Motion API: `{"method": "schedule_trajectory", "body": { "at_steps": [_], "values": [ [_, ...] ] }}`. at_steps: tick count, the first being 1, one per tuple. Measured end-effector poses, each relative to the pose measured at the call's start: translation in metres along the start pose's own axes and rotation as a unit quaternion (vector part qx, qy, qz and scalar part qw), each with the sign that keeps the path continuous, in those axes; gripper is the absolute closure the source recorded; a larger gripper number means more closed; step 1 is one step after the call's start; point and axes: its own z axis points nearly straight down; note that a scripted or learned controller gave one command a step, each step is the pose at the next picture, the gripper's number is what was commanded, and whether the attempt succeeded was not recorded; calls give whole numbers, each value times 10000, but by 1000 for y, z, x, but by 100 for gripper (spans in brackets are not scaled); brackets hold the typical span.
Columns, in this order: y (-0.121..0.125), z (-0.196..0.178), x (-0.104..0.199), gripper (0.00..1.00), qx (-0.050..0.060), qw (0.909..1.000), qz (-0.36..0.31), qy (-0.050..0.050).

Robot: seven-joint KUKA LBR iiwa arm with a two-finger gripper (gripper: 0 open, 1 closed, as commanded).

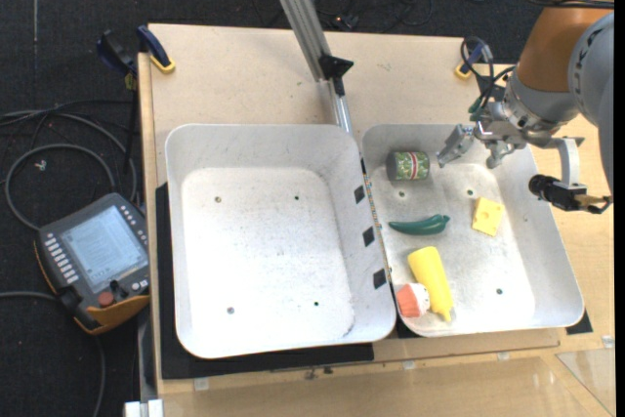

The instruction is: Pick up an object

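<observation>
Two shallow white bins sit side by side on a pale wooden bench (254, 83). Left bin (195, 151): bare white floor with a few dark specks.

Right bin (547, 288), contents, four items:
- Small green can (408, 165), lying on its side near the bin's far left corner.
- Green pepper-shaped toy (420, 225), lying flat, near the middle of the bin, nearer the camera than the can.
- Yellow bottle with a red-and-white cap end (430, 281), lying flat near the bin's front left corner, just in front of the pepper toy.
- Yellow cheese-like wedge (487, 216), to the right of the pepper toy, well apart from the bottle.

Arm (566, 54): grey with orange band, entering from the right over the far edge of the right bin. Gripper (477, 149): two fingers spread apart, pinching nothing, tips over the bin's far part, between the can and the wedge, touching neither.

Off the bench, left: a teach pendant (93, 254) with a grey screen, on dark carpet.
</observation>
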Motion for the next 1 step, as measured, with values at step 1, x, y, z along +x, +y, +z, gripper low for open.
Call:
{"method": "schedule_trajectory", "body": {
  "at_steps": [1],
  "values": [
    [-1, 54, 1, 0, 2, 10000, 0, 1]
  ]
}}
